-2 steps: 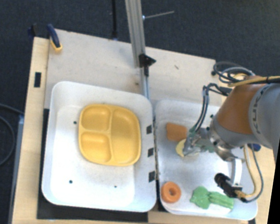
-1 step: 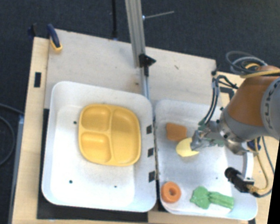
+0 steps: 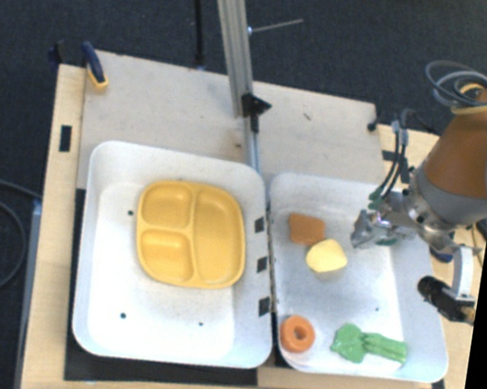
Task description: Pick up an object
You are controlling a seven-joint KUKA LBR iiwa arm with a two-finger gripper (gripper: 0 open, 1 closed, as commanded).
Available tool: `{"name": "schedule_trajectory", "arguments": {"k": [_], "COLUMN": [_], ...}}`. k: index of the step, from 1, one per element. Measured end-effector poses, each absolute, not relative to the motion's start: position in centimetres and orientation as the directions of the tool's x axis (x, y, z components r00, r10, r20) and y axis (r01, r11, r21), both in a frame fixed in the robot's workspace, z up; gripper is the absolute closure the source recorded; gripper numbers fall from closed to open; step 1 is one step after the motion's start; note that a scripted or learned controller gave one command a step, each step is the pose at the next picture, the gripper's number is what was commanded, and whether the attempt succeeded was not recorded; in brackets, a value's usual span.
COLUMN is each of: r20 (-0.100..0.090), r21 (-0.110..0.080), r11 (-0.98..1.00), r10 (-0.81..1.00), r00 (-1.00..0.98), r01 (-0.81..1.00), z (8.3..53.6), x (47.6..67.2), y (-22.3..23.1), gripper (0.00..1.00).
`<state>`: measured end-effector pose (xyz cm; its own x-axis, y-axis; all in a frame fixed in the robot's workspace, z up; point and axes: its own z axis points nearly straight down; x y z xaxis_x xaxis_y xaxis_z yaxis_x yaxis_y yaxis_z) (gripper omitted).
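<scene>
The right bin holds a brown block, a pale yellow lump, an orange ring and a green toy. My gripper hangs over the bin's upper right part, just right of the brown block and up-right of the yellow lump. I see nothing between its fingers.
The left bin carries a yellow divided plate. A slanted metal pole rises from the bench behind the bins. Cables lie at the far right and on the floor at left.
</scene>
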<state>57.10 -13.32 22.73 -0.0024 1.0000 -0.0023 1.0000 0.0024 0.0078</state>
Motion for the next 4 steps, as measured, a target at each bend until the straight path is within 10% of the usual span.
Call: {"name": "schedule_trajectory", "arguments": {"k": [4], "r20": [0.001], "r21": [0.003], "r11": [0.007], "r10": [1.0], "r00": [-0.007], "r01": [1.0], "z": [27.4], "x": [62.8], "y": [2.4], "gripper": [1.0]}}
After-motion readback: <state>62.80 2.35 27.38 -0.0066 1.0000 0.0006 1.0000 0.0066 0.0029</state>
